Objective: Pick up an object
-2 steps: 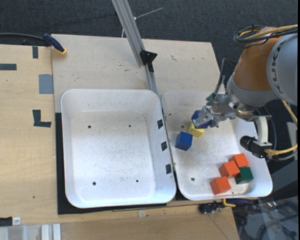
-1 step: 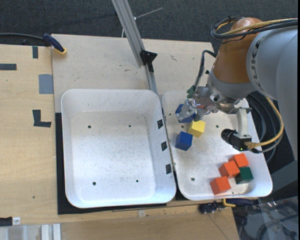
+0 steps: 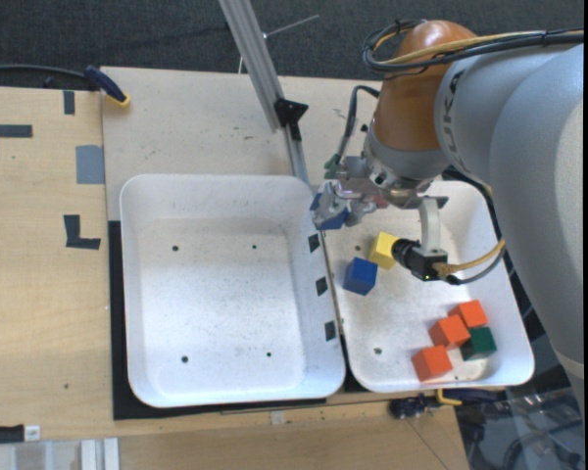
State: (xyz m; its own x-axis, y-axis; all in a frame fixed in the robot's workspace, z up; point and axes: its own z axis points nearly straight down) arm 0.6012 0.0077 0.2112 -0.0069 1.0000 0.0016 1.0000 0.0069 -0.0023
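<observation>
From my station I see the grey arm's pincer (image 3: 345,196) hanging over the inner edge of the right shallow white plastic bin (image 3: 505,360), close to the wall it shares with the left shallow white plastic bin (image 3: 137,262). A small blue piece (image 3: 328,211) sits right at the tips, but I cannot tell whether it is gripped or whether the pincer is clenched or released; the wrist hides too much.

The candidates lie in the right bin: a blue wooden cube (image 3: 361,276) and a yellow wooden cube (image 3: 383,250) near each other just below the pincer, and further down a cluster of three orange wooden cubes (image 3: 451,333) with a dark green wooden cube (image 3: 482,342) touching them.

My worries: if that blue piece is only pinched by a corner, it could slip and fall on the dividing wall. A descent this near the wall could strike the rim. Going for the cluster, the tips may jam between packed cubes and shove them apart.
</observation>
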